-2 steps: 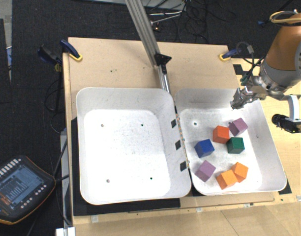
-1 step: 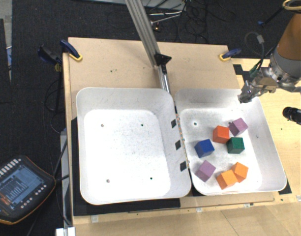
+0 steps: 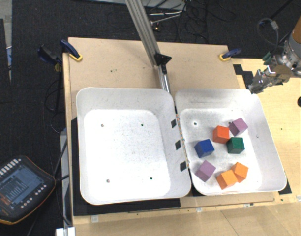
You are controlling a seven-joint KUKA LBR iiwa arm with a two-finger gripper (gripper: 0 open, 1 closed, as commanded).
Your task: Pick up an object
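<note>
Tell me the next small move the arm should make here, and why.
Probably swing the gripper in over the right bin toward the purple cube, the block nearest it. The gripper sits outside the bin's far right corner with nothing between its fingers, and all seven blocks lie in that bin.

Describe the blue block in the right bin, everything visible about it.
The small blue cube-shaped block, matte and solid-looking, perhaps painted wood or foam, sits in the right shallow white bin, toward its left-centre. It rests flat on the floor, turned at a slight angle to the bin's edges. It appears to touch no other block; the orange-red cube lies nearest, up and right.
</note>
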